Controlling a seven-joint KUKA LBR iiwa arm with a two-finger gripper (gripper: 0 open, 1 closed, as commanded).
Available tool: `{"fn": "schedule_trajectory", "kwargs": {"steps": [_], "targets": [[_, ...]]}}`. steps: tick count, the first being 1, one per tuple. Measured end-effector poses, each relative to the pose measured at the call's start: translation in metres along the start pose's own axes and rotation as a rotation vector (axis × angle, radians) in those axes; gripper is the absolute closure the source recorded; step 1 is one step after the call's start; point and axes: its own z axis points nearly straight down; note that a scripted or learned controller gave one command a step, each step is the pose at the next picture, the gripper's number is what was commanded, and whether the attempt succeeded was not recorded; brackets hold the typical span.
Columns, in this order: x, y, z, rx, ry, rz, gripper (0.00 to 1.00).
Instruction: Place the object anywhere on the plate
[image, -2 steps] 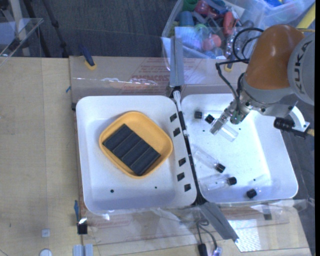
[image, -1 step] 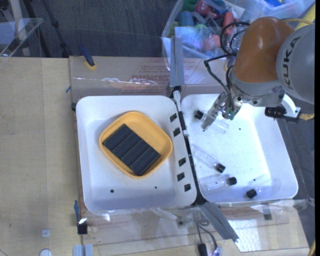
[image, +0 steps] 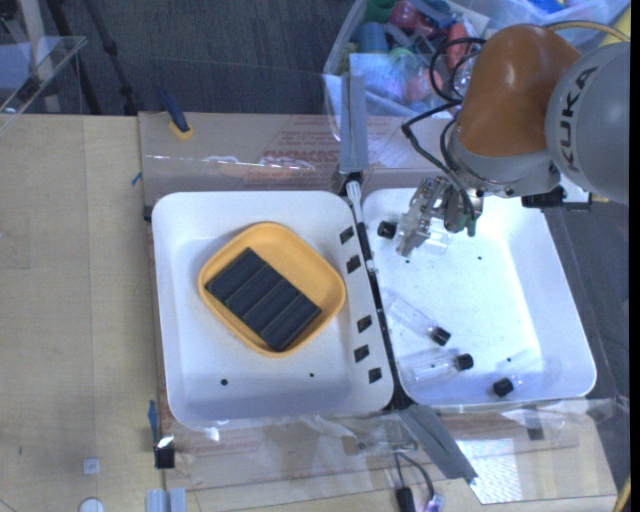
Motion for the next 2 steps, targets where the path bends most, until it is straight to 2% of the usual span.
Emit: {"fn": "schedule_trajectory", "kwargs": {"steps": [1, 2], "targets": [[-0.0017, 0.0109, 0.0000, -0.001, 0.000, -0.151, 1.00], [-0.0050, 0.0071, -0.0004, -0.001, -0.001, -0.299, 1.00]]}}
